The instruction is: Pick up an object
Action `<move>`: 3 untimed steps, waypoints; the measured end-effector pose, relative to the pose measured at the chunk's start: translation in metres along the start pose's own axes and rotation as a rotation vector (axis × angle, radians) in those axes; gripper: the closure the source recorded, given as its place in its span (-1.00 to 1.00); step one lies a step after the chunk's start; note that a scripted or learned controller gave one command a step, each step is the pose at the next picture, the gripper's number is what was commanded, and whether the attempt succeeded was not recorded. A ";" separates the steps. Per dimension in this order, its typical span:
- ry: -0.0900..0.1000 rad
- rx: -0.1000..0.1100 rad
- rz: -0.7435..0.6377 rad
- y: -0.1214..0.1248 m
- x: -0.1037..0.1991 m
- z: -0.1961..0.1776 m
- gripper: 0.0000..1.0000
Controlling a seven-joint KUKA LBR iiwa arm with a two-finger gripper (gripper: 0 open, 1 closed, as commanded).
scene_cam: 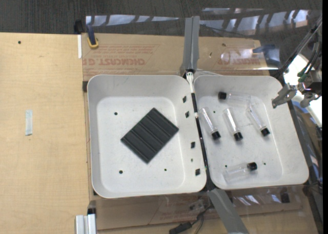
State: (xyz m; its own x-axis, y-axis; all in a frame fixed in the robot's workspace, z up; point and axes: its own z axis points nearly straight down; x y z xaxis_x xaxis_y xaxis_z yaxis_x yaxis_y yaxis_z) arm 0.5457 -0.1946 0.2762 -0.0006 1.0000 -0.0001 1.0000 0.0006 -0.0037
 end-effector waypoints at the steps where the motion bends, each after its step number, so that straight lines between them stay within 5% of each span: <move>1: 0.000 -0.002 -0.078 0.025 -0.004 0.158 -1.00; 2: 0.000 -0.002 -0.100 0.043 0.028 0.185 -1.00; 3: 0.000 -0.002 -0.098 0.043 0.027 0.176 1.00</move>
State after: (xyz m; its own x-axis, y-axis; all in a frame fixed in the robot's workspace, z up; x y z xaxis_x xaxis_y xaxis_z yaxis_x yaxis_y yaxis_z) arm 0.5876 -0.1675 0.1001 -0.0980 0.9952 0.0000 0.9952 0.0980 -0.0022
